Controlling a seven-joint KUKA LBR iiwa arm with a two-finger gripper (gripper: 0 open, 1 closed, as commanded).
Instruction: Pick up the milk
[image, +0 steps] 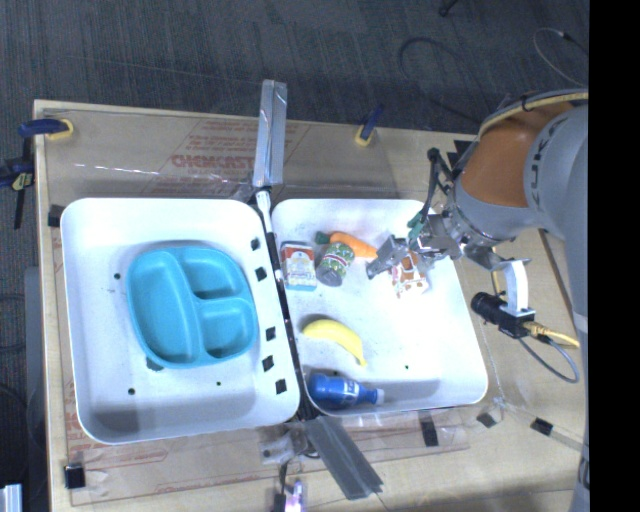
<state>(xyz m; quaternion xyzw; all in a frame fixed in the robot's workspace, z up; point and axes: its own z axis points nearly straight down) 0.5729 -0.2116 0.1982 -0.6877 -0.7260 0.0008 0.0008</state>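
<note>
Milk (298, 267) is seen lying in the right bin (455, 345), well to the left of the pincer (392, 257). How the pincer is set cannot be told.

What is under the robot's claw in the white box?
Under the gripper in the right bin lies a small white and reddish carton, likely the milk. The gripper covers its upper left part, so its front cannot be read.

Glossy white plastic bins (100, 300) hold a matt blue plastic tray (190, 305)
</note>
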